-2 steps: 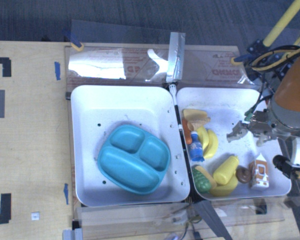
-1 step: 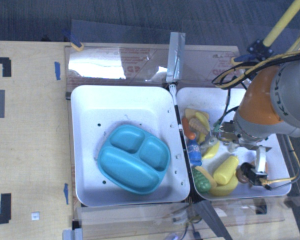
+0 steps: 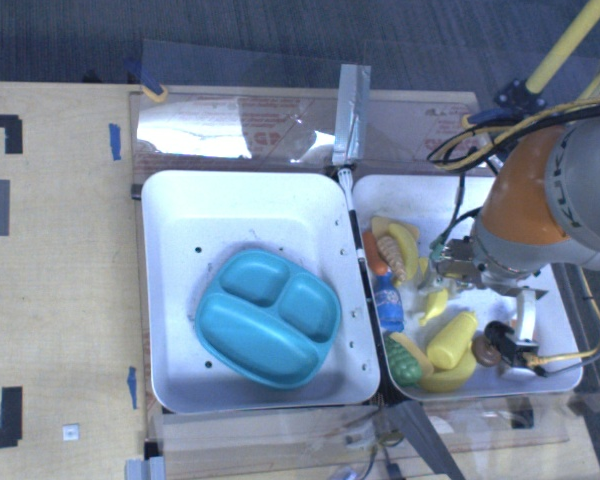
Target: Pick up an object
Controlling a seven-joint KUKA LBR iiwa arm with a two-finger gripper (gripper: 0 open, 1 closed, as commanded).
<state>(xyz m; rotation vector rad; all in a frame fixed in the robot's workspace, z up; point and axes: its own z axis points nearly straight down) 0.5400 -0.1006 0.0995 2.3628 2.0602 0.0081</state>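
Hanging low over the right bin (image 3: 412, 196), toward its middle: gripper (image 3: 450, 266). The arm's wrist covers it from above, so I cannot tell how wide the jaws stand. Nothing can be seen held.

Progress, as judged: the pick is not yet made. The reach into the bin looks done. Closing on a thing and lifting it clear are left.

Likeliest target: small yellow piece (image 3: 435, 304).
- Place: on the bin floor, just beside the gripper on its near-left side.
- Look: short, tapering, smooth and glossy like toy plastic, lying at a slant. It stands apart from its neighbours, so there is room around it.

Other contents of the right bin, going outward:
- yellow bottle (image 3: 452, 336), stubby, near side, just beyond the small piece.
- curved yellow fruit (image 3: 448, 376), touching the bottle on its near side.
- green item (image 3: 404, 368), near-left corner, too small to name.
- blue bottle (image 3: 387, 306), lying along the left wall.
- orange item (image 3: 377, 253), against the left wall, farther back.
- banana (image 3: 402, 240), far left, just beside the orange item.

Left bin (image 3: 180, 228): one teal divided plate (image 3: 270, 313), well apart from the gripper.
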